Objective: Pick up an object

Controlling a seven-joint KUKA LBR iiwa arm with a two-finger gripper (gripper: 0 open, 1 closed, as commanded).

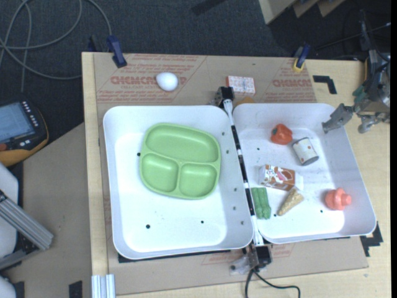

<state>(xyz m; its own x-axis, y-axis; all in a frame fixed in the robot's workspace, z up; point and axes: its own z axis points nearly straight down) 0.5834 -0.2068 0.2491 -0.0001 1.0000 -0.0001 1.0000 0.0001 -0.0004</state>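
Note:
The right bin (347, 166) holds several small objects. A red-orange piece (281, 134) lies near its back, with a small grey-and-white can (304, 151) beside it. A printed snack packet (277, 176) sits mid-bin, and a green block (260, 202) and a tan cone (289, 201) lie toward the front. A coral-pink toy (337, 199) rests at the front right. My gripper (351, 121) hangs over the bin's back right corner, open, with nothing between its fingers. The can is the nearest object, a short way to its left and front.
The left bin (124, 216) carries a green divided plate (180, 161). Behind the bins, on the cardboard, lie a white egg-shaped object (166, 81) and a small patterned box (240, 84). Blue clamps (116, 51) hold the board's back edge.

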